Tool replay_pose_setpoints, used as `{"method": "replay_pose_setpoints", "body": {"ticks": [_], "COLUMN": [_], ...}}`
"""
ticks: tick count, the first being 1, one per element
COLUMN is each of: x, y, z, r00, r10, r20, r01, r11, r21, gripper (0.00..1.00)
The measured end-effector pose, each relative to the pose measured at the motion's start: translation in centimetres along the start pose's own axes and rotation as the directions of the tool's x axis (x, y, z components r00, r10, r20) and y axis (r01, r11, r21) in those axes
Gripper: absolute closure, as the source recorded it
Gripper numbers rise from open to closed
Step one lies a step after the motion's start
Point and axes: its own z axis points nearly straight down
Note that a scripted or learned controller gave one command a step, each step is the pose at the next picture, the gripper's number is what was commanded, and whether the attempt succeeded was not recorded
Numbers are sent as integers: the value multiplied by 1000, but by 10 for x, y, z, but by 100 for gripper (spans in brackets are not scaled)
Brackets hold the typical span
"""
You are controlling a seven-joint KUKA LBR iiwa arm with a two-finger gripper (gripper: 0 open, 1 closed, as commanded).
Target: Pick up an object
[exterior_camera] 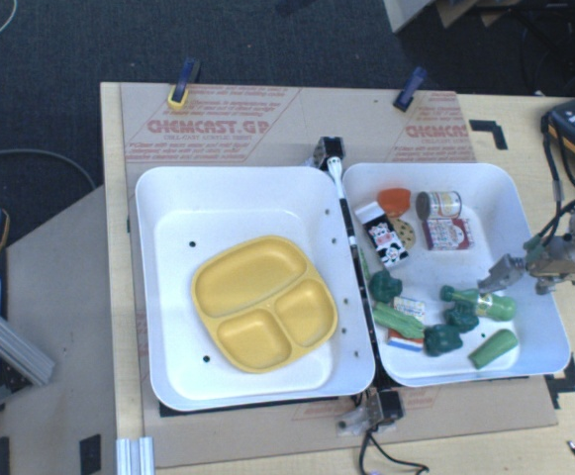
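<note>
The right bin [525, 191] holds several small things. At its back lie an orange piece [394, 201], a small can [438, 204] on its side and a red-and-white packet [449, 234]. A black-and-white carton [382, 237] lies near the left wall. Toward the front are dark green toys [384, 287] [443, 338], a green cucumber-like piece [398, 318], a light green cylinder [493, 347] and a green bottle shape [487, 306]. My gripper [510, 270] hangs low at the bin's right side, just above and right of the green bottle shape. Nothing shows in its grasp.
The left bin [168, 206] holds a yellow three-part plate [264, 303]. A black divider with a clamp [329, 151] runs between the bins. Blue clamps [181, 82] [410, 89] pin the cardboard at the back. Cables hang by the right edge [564, 206].
</note>
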Motion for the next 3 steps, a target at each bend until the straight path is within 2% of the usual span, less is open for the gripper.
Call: {"method": "replay_pose_setpoints", "body": {"ticks": [1, 2, 3], "x": [0, 8, 6], "y": [3, 11, 23], "z": [-6, 48, 101], "r00": [1000, 1000, 1000], "r10": [-4, -5, -5], "r20": [3, -1, 17], "r01": [4, 5, 6], "r11": [1000, 1000, 999], "r21": [-12, -6, -34], "gripper": [0, 0, 0]}}
